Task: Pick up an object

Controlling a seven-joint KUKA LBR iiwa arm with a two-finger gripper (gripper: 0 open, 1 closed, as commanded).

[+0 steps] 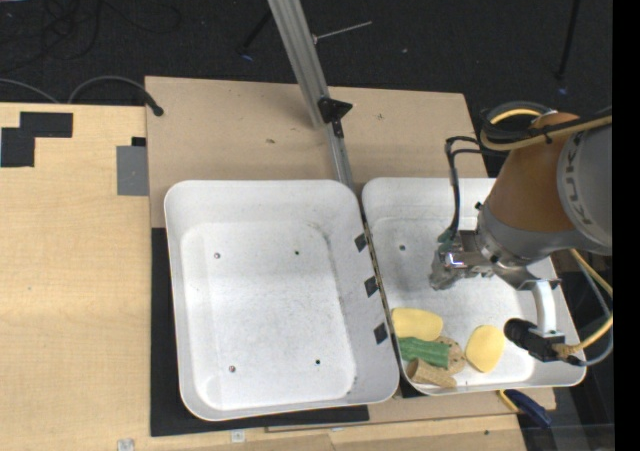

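The gripper [447,269] hangs over the middle of the right bin [420,207], in the frame's right half; whether its jaws are open or closed cannot be told from this slant. The objects cluster below it, toward the bin's lower edge: a yellow piece [416,323] just below and slightly left, its long axis running left to right; a green piece [424,349] and a tan piece [432,372] under that; a second yellow piece [486,347] lower right. Nearest is the first yellow piece, with bare floor above it for a descent. The divider stands close on the left and the lower rim hems in the tan piece. The left bin [190,201] lies well apart.
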